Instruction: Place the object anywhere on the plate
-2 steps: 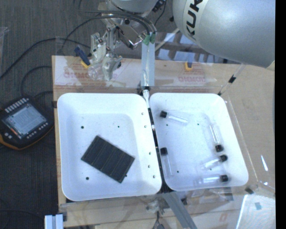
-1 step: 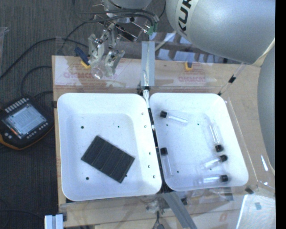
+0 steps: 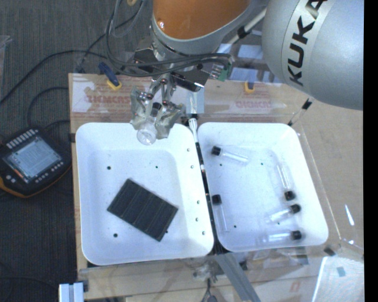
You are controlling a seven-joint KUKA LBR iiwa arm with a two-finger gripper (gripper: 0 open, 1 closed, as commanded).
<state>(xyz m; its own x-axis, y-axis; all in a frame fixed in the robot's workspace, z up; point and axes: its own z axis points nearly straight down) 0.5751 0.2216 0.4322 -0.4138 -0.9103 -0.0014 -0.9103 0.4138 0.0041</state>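
the end effector (image 3: 155,115) hangs over the far rim of the left bin (image 3: 94,248), near the bin's far right corner. a clear tube (image 3: 146,134) with a rounded end sits between its fingers, tilted toward the bin floor, so the fingers are closed around it. above the end effector the arm's orange band (image 3: 198,15) and grey body (image 3: 313,47) with its lettering occupy the top of the view.

on the floor of the left bin lies a dark ribbed rectangular plate (image 3: 142,209), turned at an angle, well apart from the held tube and nearer the front of the bin.

the right bin (image 3: 307,147) holds several more clear tubes with black caps: one near the far left (image 3: 229,154), one along the left wall (image 3: 218,209), and a group toward the right side (image 3: 286,203).

both bins rest on the bench (image 3: 342,171). a handheld control pendant (image 3: 31,160) with a screen lies to the left of the bench, with cables (image 3: 71,65) trailing behind it.
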